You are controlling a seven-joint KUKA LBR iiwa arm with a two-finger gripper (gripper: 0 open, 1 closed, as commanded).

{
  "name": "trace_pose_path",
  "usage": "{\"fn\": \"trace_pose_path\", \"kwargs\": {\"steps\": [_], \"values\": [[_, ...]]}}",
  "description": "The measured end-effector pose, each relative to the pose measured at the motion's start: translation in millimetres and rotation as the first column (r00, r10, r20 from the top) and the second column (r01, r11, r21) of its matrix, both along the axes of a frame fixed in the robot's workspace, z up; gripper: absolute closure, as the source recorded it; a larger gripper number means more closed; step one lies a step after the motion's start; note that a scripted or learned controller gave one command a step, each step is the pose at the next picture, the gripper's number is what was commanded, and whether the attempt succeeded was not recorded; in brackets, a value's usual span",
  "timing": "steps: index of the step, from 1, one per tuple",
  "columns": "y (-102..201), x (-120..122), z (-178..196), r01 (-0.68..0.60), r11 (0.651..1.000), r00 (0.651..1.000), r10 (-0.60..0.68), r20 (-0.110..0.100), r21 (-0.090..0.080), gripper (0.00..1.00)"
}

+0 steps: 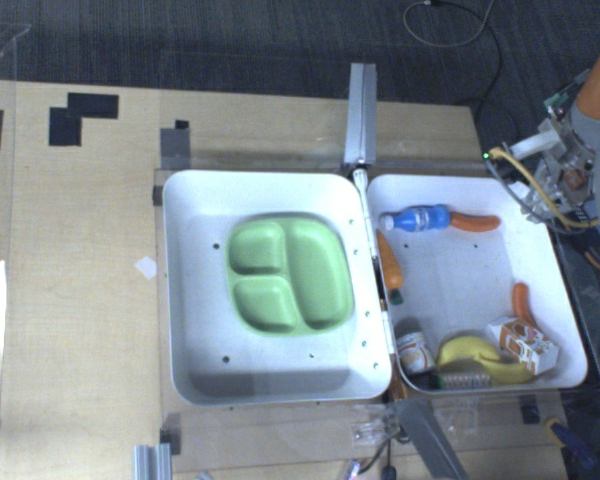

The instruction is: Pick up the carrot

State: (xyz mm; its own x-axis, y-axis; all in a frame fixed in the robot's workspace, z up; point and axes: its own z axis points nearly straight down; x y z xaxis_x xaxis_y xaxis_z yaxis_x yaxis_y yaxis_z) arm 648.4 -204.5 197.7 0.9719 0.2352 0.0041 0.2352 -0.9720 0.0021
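1. The robot arm (592,98), grey with an orange band, reaches in at the upper right corner, its wrist wrapped in cables and poised above the far right rim of the right bin (565,298).
2. The gripper (560,183) hangs amid that tangle of yellow and black wiring; whether it is spread or pressed together cannot be told, and nothing can be seen in its grasp.
3. The carrot (389,265) lies well apart from the gripper, across the right bin at its left wall, stretched along the divider with its dark green end pointing toward the near side.
4. Nearer the gripper, along the bin's far wall, a blue-and-white bottle (417,219) rests on its side, touching an orange sausage-shaped piece (475,222).
5. A second, smaller orange piece (522,302) sits by the right wall, just above a small printed carton (527,345).
6. A banana (477,356) curves along the near wall, beside a small can (412,349) and a dark ridged object (464,378).
7. The left bin (195,368) holds a green three-compartment plate (288,273) at its centre.
8. Both bins rest on a pale wooden bench (70,268).
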Motion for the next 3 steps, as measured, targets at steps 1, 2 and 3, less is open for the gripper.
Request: {"fn": "trace_pose_path", "kwargs": {"steps": [1, 2, 3], "values": [[2, 2, 11, -0.012, 1.000, 1.000, 0.012, 0.002, -0.002, 1.00], [0, -11, 3, -0.381, 0.925, 0.925, 0.381, -0.003, 0.000, 1.00], [1, -10, 14, -0.386, 0.923, 0.923, 0.386, 0.001, -0.001, 1.00]]}}
